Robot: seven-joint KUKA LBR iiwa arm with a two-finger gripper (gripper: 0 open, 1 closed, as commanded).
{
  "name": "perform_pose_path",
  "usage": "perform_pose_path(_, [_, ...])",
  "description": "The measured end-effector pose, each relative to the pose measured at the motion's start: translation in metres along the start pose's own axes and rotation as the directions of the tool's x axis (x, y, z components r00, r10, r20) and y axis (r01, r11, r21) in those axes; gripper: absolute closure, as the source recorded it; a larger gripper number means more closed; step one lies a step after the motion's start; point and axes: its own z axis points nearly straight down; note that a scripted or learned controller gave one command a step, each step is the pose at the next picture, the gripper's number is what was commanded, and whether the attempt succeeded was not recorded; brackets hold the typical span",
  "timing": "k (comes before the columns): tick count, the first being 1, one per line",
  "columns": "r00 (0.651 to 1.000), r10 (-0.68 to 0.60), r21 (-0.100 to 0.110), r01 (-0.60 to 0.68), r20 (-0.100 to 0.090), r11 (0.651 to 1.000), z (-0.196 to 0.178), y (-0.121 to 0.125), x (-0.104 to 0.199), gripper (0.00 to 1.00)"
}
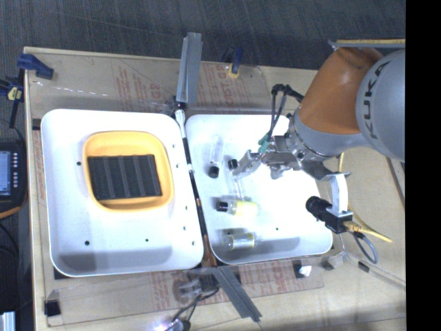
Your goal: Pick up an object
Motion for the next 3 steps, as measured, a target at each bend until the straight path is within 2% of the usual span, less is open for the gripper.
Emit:
perform_pose_path(1, [0.985, -0.171, -0.021, 0.171, 0.010, 0.985, 0.138, -0.002, -0.012, 0.00])
perform_pose_path(2, [0.982, -0.191, -0.006, 0.191, 0.003, 0.982, 0.157, -0.016, -0.022, 0.00])
perform_pose_path(3, [0.981, -0.196, -0.005, 0.196, 0.004, 0.981, 0.147, -0.016, -0.022, 1.00])
